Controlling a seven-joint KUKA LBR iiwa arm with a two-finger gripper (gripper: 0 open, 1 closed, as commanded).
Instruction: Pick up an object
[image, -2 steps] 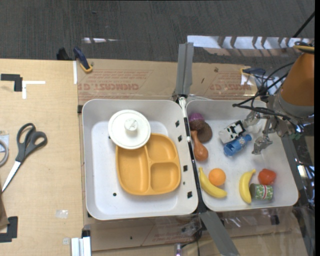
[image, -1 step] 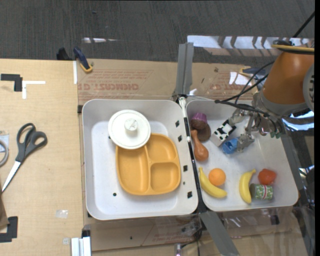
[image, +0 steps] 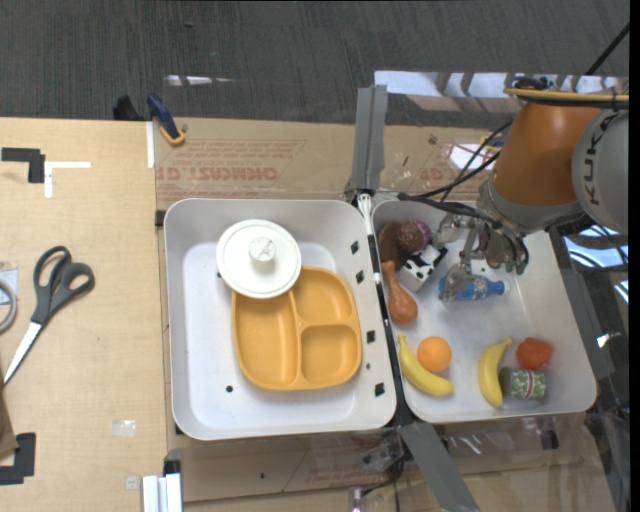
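Observation:
My gripper (image: 489, 262) hangs over the back of the right bin (image: 570, 330), its fingers open and nothing between them. Just below and in front of it a small blue toy (image: 472, 290) lies on the bin floor. To its left sit a dark maroon round thing (image: 405, 238), a black-and-white toy (image: 425, 266) and an orange-brown drumstick-shaped piece (image: 400, 298). Nearer the front lie an orange (image: 433, 353), two bananas (image: 421, 371) (image: 490, 373), a red tomato (image: 534, 352) and a green can (image: 522, 384).
The left bin (image: 190, 380) holds a yellow divided plate (image: 297, 335) with a white round lid (image: 259, 257) overlapping its back corner. A divider (image: 370, 290) separates the bins. Scissors (image: 45, 300) lie on the bench at far left.

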